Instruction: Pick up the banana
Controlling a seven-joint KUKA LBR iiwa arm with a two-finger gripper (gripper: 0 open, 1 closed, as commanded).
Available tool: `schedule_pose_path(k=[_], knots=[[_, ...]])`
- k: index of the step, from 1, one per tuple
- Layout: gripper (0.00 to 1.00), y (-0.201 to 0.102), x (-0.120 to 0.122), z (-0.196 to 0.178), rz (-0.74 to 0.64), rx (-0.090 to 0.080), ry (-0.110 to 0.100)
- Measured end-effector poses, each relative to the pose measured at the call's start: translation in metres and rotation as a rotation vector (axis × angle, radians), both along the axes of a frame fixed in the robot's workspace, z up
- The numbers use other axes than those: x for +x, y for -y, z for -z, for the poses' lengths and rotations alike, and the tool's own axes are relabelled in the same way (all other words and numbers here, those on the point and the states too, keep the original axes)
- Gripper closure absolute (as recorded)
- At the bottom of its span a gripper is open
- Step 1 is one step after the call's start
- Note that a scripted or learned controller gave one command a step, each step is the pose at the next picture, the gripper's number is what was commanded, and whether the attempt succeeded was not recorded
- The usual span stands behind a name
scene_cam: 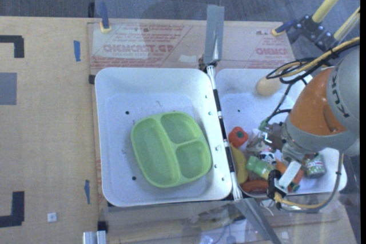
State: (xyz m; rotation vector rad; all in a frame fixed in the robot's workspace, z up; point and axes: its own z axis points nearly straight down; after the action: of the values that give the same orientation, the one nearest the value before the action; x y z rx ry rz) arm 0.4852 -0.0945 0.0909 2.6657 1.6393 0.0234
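The banana (238,162) is a yellow strip lying along the left wall of the right bin (246,101), near its front. It is partly covered by a green bottle (259,167) and a red item (255,185). My gripper (264,147) hangs low over the clutter in the right bin, just right of the banana and a little behind it. The grey and orange arm (318,114) hides much of the bin behind it. Nothing visibly sits in the gripper.
A red object (238,136) lies just behind the banana. A small can (314,167) and an orange piece (293,177) sit at the front right, and a tan rounded item (265,86) at the back. The left bin (114,94) holds a green divided plate (171,148).
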Motion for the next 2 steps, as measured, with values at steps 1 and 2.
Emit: schedule_pose_path(k=[1, 2], knots=[[1.0, 0.002, 0.004, -0.013, 0.002, -0.006, 0.015], [1.0, 0.006, 0.019, -0.018, -0.001, 0.002, -0.021]])
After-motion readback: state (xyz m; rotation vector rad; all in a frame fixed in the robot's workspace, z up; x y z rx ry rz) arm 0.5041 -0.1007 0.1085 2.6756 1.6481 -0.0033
